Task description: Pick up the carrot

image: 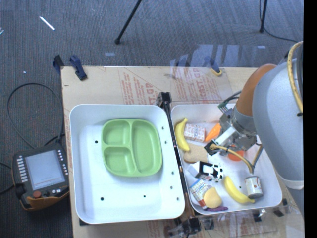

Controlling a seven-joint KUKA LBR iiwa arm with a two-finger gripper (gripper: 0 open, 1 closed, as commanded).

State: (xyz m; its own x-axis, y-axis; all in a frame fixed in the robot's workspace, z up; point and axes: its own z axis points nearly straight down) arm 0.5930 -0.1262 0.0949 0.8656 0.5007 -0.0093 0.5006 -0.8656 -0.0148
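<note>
The carrot (213, 132) is an orange wedge lying in the right bin (275, 182), near its back middle, beside a small red-and-white box (194, 132). My gripper (232, 144) hangs low over the bin just right of the carrot, close to it or touching it. The wrist and the grey arm cover the carrot's right end. An orange round thing (237, 155) peeks out under the gripper.
The right bin also holds a banana (181, 134) at its left wall, a tan biscuit (195, 154), a black-and-white item (211, 170), a second banana (236, 190), a small can (253, 186) and a yellow fruit (212, 198). A green divided plate (132, 147) lies in the left bin (84, 182).
</note>
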